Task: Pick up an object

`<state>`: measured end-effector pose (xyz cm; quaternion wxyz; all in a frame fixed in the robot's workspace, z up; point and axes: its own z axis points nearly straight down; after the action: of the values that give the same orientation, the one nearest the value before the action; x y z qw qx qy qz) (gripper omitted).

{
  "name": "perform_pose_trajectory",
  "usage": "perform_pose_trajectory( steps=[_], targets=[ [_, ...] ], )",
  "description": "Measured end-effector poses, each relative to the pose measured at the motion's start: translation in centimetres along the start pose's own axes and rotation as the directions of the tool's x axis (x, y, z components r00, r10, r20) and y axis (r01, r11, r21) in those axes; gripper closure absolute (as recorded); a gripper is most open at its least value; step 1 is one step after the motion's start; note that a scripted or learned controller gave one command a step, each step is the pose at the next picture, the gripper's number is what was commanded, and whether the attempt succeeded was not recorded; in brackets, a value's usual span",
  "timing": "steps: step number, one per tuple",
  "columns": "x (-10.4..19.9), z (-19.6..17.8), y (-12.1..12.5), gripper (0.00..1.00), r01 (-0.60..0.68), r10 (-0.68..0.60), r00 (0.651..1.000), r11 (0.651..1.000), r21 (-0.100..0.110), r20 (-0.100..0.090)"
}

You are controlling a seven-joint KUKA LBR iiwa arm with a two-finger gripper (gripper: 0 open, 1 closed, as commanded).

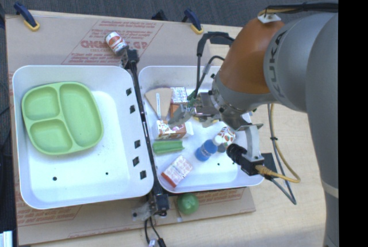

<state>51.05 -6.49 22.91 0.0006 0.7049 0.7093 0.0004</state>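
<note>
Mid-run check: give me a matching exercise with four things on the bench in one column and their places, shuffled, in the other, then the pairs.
Things:
1. light green divided plastic plate
2. small red and white can
3. round blue object
4. green ball

Places:
A. in the right bin
B. on the cardboard behind the bins
C. in the left bin
D. on the cardboard in front of the right bin

Pairs: 1-C, 2-B, 3-A, 4-D

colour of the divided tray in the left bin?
Light green, plain, no pattern. The divided tray shows clearly in the camera view, lying in the left bin.

No legible txt; cardboard (86,38) print blurred.
</note>
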Motion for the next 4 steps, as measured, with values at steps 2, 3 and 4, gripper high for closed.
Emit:
perform_pose_trajectory(
  steps=[2, 3, 4],
  targets=[
    [0.00, 0.00, 0.00, 0.00, 0.000, 0.000, 1.000, 1.000, 0.000, 0.000],
    [0.00, 0.00, 0.00, 0.00, 0.000, 0.000, 1.000, 1.000, 0.000, 0.000],
    [0.00, 0.00, 0.00, 0.00, 0.000, 0.000, 1.000, 1.000, 0.000, 0.000]
  ],
)
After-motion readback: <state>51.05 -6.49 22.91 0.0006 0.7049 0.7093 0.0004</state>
